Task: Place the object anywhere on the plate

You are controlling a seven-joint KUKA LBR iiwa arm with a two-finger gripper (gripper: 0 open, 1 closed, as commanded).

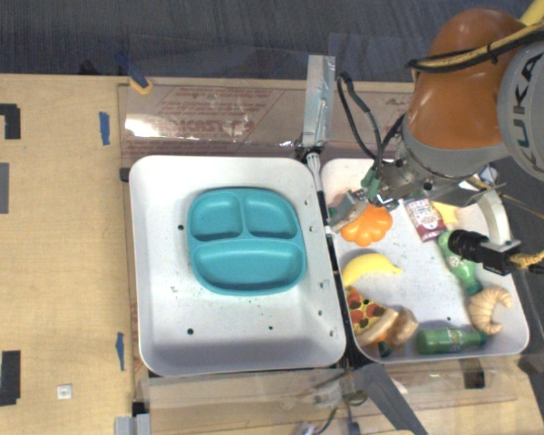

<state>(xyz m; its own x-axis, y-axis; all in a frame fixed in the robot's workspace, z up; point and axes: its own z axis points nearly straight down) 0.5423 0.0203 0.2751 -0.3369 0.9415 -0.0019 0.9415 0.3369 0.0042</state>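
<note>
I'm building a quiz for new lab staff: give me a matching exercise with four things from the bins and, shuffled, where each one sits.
Things:
1. plate
2. banana
3. croissant
4. orange pepper

Places:
A. right bin, near its right edge
B. middle of the left bin
C. right bin, just under the arm's wrist
D. right bin, near its left wall, above the pizza slice

Pairs: 1-B, 2-D, 3-A, 4-C
</note>
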